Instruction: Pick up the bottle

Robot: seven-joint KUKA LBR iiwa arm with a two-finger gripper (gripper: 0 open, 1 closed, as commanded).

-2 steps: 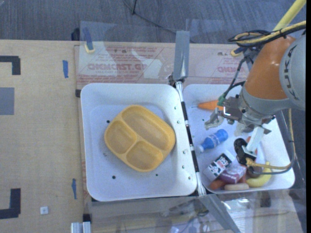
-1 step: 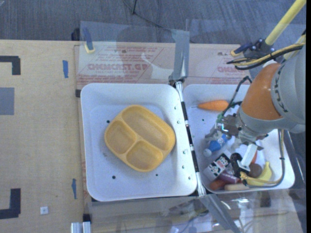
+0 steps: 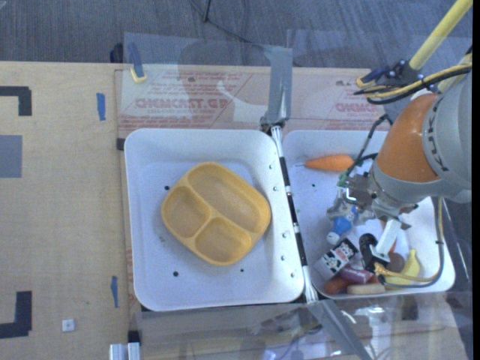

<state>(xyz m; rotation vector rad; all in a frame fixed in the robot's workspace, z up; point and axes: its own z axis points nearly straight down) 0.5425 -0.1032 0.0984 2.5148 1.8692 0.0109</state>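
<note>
In the right bin (image 3: 427,283), a small blue and white bottle (image 3: 341,224) lies left of the pile of items. My gripper (image 3: 355,201) hangs just above and slightly right of it, low over the bin under the orange wrist band. The gripper's own body hides its tips. A white bottle-like piece (image 3: 388,238) lies to the right, partly under the wrist.
An orange carrot (image 3: 328,163) lies at the back of the right bin. A black and white box (image 3: 338,258), a black item (image 3: 367,247), a red item (image 3: 352,277) and a banana (image 3: 406,273) crowd its front. A yellow divided plate (image 3: 215,212) sits in the left bin (image 3: 142,223).
</note>
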